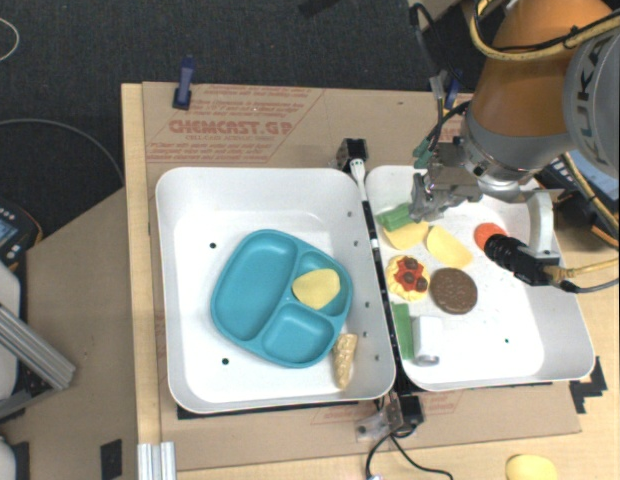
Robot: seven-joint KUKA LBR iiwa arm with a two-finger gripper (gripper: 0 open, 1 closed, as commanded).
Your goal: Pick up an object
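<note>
We judge the green block (396,215) the likely target, lying at the right bin's (550,353) far-left corner (crowded by yellow pieces). The end effector (430,200) hangs just above it; we cannot tell its state.

Arm casing (590,78): smooth pale grey shell, rounded, with part of a dark printed letter visible near the right edge.
Band (535,43): broad glossy orange ring, bulbous, catching a soft highlight on top.
Wrist section (510,133): grey, tapering below the orange ring to a lighter metal flange.
Cables (490,18): yellow and black leads looping over the orange ring; thin coloured wires, some green, run down the left side.
Pincer (430,200): dull grey metal, blocky, small beside the wrist.
Side fitting (540,230): a pale bracket carrying a black cylindrical part.
</note>
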